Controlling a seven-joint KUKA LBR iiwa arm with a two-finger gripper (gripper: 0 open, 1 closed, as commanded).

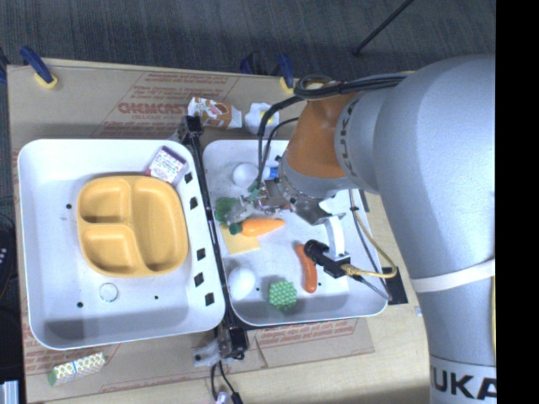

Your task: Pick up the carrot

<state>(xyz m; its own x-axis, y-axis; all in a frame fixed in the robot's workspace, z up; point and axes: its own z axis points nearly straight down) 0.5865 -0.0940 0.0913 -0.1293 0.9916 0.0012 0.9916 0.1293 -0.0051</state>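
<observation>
1. Cardboard-topped bench [126,99] holding two white bins, so everything's corralled.
2. Nearest the camera's low edge, below the carrot [263,225]: green ball [282,293], white egg [242,281], sausage [306,268].
3. Carrot lies in the right bin [370,305] on a yellow slice [242,242], gripper [263,199] just above it; can't tell its state.
4. Left of the carrot, yellow tray [132,223].

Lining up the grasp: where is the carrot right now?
The carrot lies in the right bin, near its left wall, just below the gripper, on a yellow piece, with the sausage to its lower right.
</observation>
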